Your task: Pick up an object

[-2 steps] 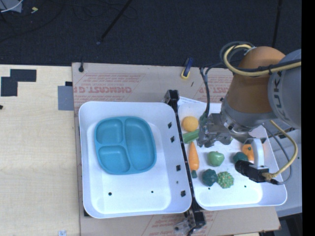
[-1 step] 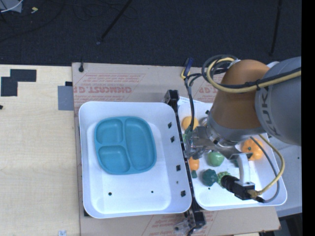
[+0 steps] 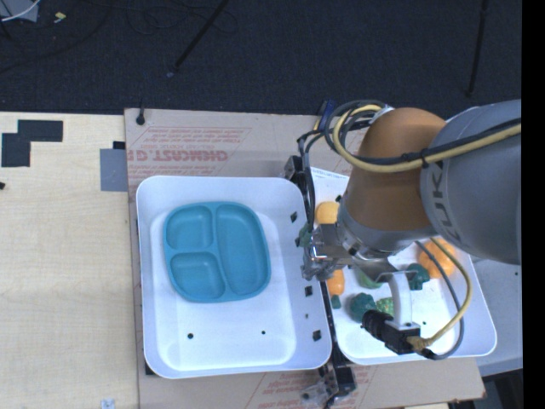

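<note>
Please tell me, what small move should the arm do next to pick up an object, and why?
Probably a short, slow descent. The gripper hangs over the right bin, near its left wall, where small objects lie: an orange piece and a teal piece just beside it. The wrist hides what is under it, so no grasp is confirmed yet.

You have small objects in the right bin [image 3: 477,331], mostly under the arm: a yellow ball [image 3: 326,212], an orange piece [image 3: 439,257] and a teal lump [image 3: 364,302].
</note>
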Robot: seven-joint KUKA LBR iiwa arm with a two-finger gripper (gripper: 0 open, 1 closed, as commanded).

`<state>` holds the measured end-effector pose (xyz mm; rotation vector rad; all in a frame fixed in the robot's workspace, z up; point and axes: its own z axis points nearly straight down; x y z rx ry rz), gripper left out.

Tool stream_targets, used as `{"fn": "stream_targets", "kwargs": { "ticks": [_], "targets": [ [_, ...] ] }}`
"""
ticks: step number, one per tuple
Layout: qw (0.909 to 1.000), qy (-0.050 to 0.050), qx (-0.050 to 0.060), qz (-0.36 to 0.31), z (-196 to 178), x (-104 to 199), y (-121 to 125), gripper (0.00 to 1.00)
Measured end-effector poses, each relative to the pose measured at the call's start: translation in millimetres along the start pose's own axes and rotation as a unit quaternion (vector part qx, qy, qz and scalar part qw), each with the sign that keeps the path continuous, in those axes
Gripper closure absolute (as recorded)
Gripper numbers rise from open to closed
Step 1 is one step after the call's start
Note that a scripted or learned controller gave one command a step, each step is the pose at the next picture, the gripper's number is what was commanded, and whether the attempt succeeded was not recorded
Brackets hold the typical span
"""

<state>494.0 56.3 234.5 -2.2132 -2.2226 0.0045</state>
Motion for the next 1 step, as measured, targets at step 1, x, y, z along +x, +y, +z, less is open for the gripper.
{"fn": "stream_targets", "kwargs": {
  "ticks": [1],
  "targets": [
    [1.0000,0.000,0.000,0.001,-1.2,5.2,-6.9,1.00]
  ]
}}
